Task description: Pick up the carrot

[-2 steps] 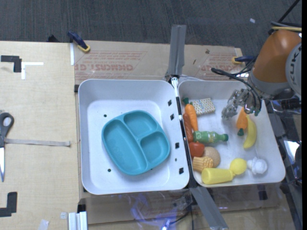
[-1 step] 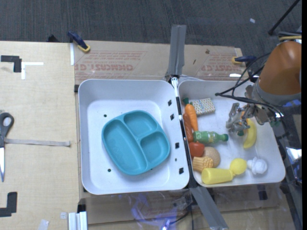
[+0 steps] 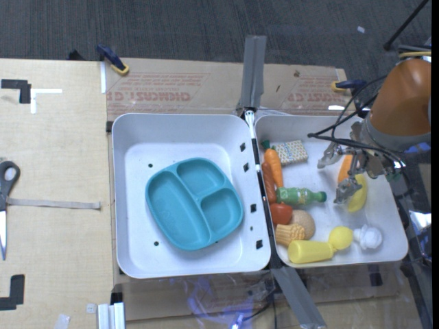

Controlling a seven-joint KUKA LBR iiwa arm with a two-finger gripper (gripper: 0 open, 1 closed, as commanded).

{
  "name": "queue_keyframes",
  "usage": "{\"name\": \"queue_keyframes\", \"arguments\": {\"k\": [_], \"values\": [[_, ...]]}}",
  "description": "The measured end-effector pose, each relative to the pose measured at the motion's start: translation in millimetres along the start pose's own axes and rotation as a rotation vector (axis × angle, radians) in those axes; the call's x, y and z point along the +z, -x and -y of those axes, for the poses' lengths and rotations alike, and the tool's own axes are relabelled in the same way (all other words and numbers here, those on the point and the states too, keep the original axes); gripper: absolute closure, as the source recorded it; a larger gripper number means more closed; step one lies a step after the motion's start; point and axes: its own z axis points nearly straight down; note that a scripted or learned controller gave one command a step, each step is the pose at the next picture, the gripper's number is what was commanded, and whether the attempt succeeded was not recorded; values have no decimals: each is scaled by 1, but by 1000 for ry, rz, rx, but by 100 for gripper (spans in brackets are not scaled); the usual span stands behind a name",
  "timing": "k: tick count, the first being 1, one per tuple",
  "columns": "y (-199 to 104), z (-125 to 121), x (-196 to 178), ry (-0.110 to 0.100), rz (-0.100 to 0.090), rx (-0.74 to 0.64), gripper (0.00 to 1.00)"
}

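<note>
Two shallow bins sit side by side on the tabletop (image 3: 55, 252). The left bin (image 3: 127, 249) holds a divided plate (image 3: 194, 203) lying near its middle. In the right bin (image 3: 394, 242), a carrot (image 3: 273, 167) lies along the left wall, with a sponge (image 3: 289, 152) just beside it toward the back. A bottle (image 3: 300, 197) lies on its side in front of the carrot. Nearer the front lie a corn cob (image 3: 289, 234) and a squeeze bottle (image 3: 320, 247). The arm's tool (image 3: 346, 177) hangs over the right part of this bin, above a banana (image 3: 357, 199). Scissors (image 3: 7, 190) lie on the tabletop well left of both bins.
</note>
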Motion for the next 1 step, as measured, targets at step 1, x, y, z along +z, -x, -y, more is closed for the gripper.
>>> {"name": "queue_keyframes", "arguments": {"k": [1], "values": [[18, 36, -1, -1, 4, 62, 0]]}}
